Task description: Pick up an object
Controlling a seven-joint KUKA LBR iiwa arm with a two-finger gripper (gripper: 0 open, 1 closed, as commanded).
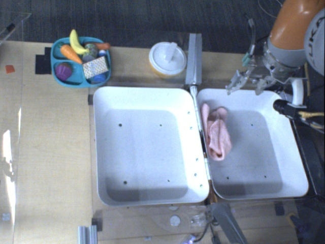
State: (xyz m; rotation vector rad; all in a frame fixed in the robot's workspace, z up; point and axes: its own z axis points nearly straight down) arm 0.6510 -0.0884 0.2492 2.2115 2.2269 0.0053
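I see the pink cloth (217,136) lying crumpled in the right bin (264,187), against its left wall. My gripper (249,81) hangs above that bin's far rim, well apart from the cloth, its fingers (234,83) spread with nothing between them.

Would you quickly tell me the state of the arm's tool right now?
Tool: open, holding nothing, above the right white bin's far rim; crumpled pink cloth lies apart.

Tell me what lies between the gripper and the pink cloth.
Bare white floor of the right bin, per the camera view; the gripper hangs over its far rim, the pink cloth by its left wall.
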